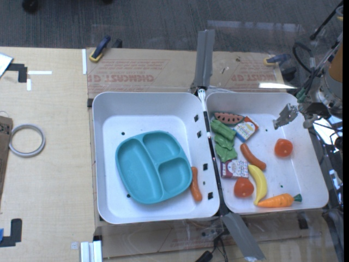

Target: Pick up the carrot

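The carrot (277, 201), a smooth orange plastic cone with a small green stub at its blunt end, lies on its side near the front wall of the right-hand shallow white bin (305, 171), just beside the tip of a curved yellow plastic banana (258, 182). A round red tomato (243, 188) sits on the banana's other side, next to a small dark red printed packet (234, 169). Further back lie a glossy orange-red sausage (252, 156), a crinkled green leafy piece (223, 139), a watermelon slice (228, 117) and a small printed carton (246, 129). A second round orange-red fruit (283, 147) rests alone toward the bin's right side. The grey metal two-finger gripper (285, 115) hovers over the back right part of this bin, well apart from the carrot, fingers spread with nothing between them. The left-hand white bin (103, 162) holds a teal moulded three-compartment plate (154, 166) and another orange sausage (195, 184) beside it.
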{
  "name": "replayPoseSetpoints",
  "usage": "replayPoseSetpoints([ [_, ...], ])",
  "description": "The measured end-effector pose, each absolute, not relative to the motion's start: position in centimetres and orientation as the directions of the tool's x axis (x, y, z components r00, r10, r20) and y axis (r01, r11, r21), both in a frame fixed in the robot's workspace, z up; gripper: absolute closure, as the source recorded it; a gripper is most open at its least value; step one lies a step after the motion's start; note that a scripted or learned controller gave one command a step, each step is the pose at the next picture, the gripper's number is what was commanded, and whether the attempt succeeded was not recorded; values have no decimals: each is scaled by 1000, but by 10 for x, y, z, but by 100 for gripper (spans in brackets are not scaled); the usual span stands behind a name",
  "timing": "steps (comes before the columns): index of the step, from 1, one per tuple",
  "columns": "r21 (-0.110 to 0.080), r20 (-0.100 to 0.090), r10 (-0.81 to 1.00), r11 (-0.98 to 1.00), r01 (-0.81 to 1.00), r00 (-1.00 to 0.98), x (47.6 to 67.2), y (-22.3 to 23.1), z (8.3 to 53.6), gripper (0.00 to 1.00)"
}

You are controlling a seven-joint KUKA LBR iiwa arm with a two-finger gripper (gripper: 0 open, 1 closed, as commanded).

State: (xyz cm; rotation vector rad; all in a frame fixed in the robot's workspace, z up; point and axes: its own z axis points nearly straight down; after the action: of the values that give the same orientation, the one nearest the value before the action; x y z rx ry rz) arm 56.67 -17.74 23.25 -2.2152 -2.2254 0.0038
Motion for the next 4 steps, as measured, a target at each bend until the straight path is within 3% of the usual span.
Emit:
replayPoseSetpoints([
  [1,0,0,951,308,951,-308,564,-216,128,0],
  [3,1,-1,716,698,716,-698,548,-222,92,0],
  [4,2,-3,824,566,824,-566,569,-222,114,0],
])
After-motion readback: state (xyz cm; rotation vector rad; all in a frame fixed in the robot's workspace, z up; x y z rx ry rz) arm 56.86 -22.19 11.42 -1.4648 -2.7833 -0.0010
